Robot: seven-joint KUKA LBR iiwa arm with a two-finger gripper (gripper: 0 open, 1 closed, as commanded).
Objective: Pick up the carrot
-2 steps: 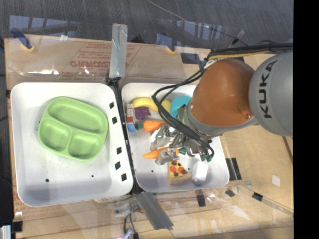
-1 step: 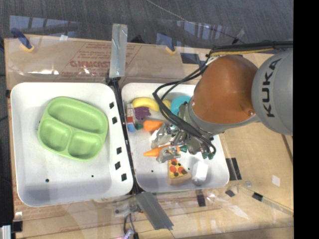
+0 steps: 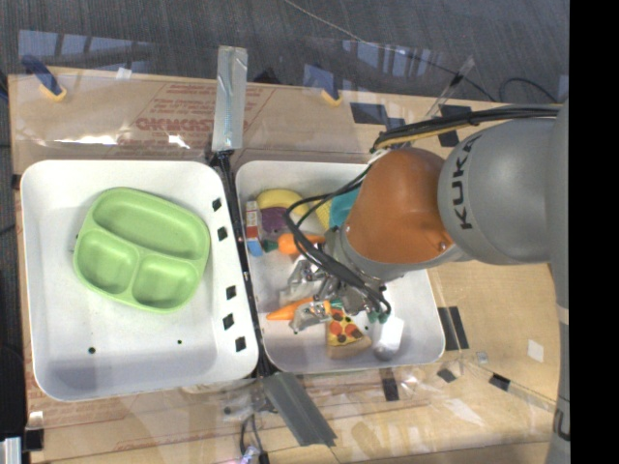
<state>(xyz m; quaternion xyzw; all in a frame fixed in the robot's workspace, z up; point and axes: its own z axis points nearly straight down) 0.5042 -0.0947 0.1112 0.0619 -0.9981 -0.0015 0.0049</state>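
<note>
The carrot, a small orange piece, lies in the right bin near its front left side. My gripper is low in that bin, directly beside and partly over the carrot's right end. The arm's orange band and grey wrist hide much of the bin's middle and right. From this angle I cannot make out whether the carrot is held.
Around the gripper lie a pizza slice toy, a white item, a yellow toy, a purple piece and another orange piece. The left bin holds a green divided plate.
</note>
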